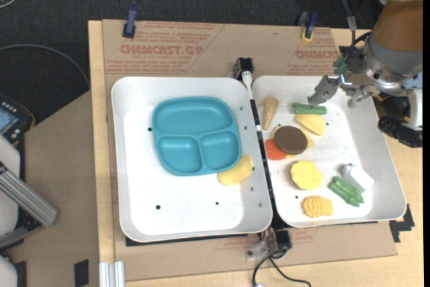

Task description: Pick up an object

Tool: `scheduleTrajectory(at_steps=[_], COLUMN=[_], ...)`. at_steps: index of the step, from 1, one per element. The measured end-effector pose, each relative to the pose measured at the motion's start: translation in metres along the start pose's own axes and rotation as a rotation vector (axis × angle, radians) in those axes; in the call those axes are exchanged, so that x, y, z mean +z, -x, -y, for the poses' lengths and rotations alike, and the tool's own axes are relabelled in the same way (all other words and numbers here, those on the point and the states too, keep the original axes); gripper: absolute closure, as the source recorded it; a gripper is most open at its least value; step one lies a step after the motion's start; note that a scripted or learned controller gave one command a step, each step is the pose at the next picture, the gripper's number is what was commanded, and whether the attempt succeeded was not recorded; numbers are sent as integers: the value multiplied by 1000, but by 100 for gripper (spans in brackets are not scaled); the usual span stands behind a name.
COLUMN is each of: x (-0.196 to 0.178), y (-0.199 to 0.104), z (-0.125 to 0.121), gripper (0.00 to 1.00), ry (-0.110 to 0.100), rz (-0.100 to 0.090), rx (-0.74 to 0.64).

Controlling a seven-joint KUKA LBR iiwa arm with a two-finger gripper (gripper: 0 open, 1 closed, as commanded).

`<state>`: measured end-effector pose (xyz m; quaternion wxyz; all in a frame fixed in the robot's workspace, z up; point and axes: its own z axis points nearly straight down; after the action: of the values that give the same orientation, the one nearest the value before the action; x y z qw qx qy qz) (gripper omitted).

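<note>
- The fingers (pixel 327 88) sit at the upper right of the frame, over the far edge of the right bin (pixel 386 165); whether they are released or clenched cannot be told, since they blur into the grey wrist.
- Nothing shows between them. Just below the tip lies a green bean-like piece (pixel 309 108), close to the fingers but lying on the bin floor.
- The arm (pixel 401 17) enters from the upper right, its orange band above the grey wrist.
- The right bin holds the pickable things: a pale cone (pixel 269 110) at its upper left, a yellow wedge (pixel 310 124) under the green piece, a brown disc (pixel 291 139) partly covering a red-orange slice (pixel 275 150), a yellow round (pixel 306 175) toward the middle, a corn cob (pixel 316 206) at the lower edge, and a green pod (pixel 347 190) touching a small grey-white piece (pixel 352 175) at the lower right.
- The left bin (pixel 134 205) holds a teal divided plate (pixel 195 135) with 3 compartments, and a yellow banana-like piece (pixel 235 172) just beside the plate's lower right corner.
- Both bins rest side by side on a cardboard sheet (pixel 201 47) covering the surface, with 2 blue clamps (pixel 130 20) at its far edge.
</note>
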<state>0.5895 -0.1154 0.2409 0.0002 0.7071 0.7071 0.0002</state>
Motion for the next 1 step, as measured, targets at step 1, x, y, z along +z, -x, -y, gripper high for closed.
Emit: scheduleTrajectory(at_steps=[1], x=[-57], y=[-17], z=[87], gripper=[0], ry=[-4], rz=[-2], rx=[1])
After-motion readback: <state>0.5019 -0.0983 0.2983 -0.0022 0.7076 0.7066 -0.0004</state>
